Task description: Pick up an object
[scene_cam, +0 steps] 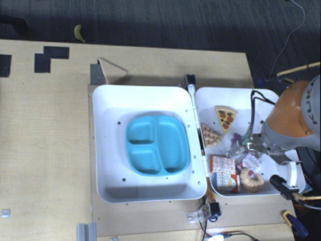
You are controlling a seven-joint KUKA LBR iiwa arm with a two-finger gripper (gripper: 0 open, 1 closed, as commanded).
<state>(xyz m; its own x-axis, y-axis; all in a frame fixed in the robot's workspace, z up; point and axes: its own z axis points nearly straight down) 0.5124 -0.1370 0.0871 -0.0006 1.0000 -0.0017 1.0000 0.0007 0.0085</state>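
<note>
Camera view, landmark: the right bin [261, 95] on the worktop [45, 134], beside the left bin [105, 134] that carries a blue divided tray [156, 143]
Arm: enters over the right bin's right wall, its orange band [288, 114] above the bin's middle
End effector [244, 148]: low over the middle of the right bin; how far it is open I cannot tell, and nothing shows in its hold
Objects: a toy pizza slice [225, 117] at the bin's far end, a second slice [209, 135] by its left wall, a printed box [223, 170] and a doughnut [251, 181] at its near end
Handling, judged: the doughnut looks light, rounded and likely slippery; grip it across its ring
</note>
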